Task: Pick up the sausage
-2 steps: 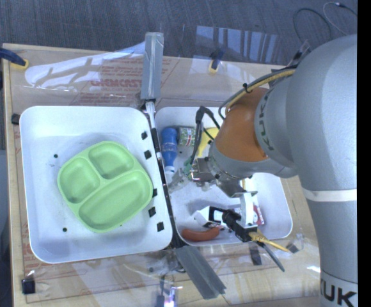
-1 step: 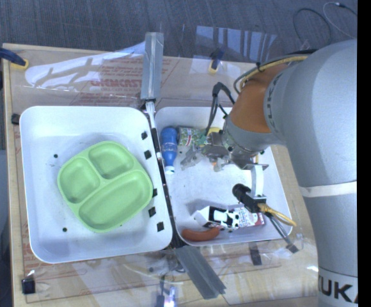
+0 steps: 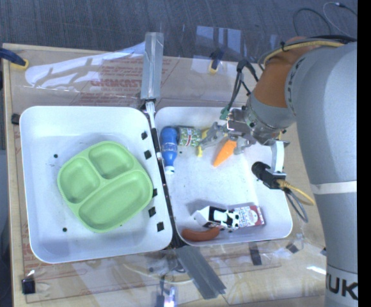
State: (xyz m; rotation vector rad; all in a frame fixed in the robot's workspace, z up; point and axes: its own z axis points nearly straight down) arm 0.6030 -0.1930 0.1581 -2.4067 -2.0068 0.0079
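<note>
The sausage [image 3: 203,234] lies at the right bin's [image 3: 272,228] near rim, half under the milk carton [image 3: 231,217] — well apart from the gripper [image 3: 231,133], which hovers by the carrot [image 3: 222,153]; its state I cannot tell. Descending here risks grabbing the carrot instead.

- "uk" in large dark letters on the grey arm [image 3: 329,171], at the lower right; the word is cut off by the frame edge.
- faded red print on the clear plastic sheet [image 3: 89,75] taped above the left bin; the letters are too washed out to read.
- the bottle [image 3: 179,138] in the right bin has a printed label, too small to read.
- the milk carton [image 3: 233,217] shows a cow-patch pattern and a red end, with no legible words.
</note>
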